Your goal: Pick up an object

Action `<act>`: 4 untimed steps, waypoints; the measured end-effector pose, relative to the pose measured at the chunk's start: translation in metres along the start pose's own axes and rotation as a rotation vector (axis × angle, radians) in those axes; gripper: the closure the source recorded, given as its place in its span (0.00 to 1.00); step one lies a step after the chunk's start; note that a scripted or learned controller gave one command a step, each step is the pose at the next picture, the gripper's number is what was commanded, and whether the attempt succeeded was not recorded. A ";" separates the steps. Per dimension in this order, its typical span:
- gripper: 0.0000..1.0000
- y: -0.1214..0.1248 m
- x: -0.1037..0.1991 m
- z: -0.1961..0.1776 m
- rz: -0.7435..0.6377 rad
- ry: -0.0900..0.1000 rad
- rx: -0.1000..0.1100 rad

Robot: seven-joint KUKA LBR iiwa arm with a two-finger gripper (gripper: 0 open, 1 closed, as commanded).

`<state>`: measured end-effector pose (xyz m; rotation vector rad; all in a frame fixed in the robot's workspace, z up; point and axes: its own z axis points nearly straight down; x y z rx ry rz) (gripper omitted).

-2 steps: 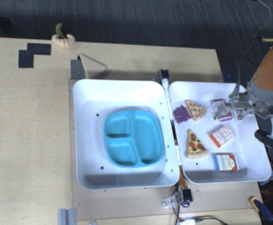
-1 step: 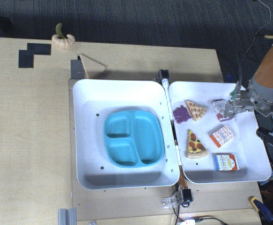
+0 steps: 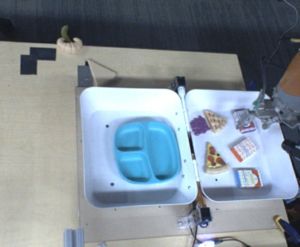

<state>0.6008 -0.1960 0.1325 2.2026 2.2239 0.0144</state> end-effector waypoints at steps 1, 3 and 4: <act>1.00 0.002 0.001 -0.011 -0.002 0.000 -0.004; 0.00 0.070 -0.009 0.034 0.002 0.002 0.008; 1.00 0.071 -0.009 0.022 -0.003 -0.001 0.003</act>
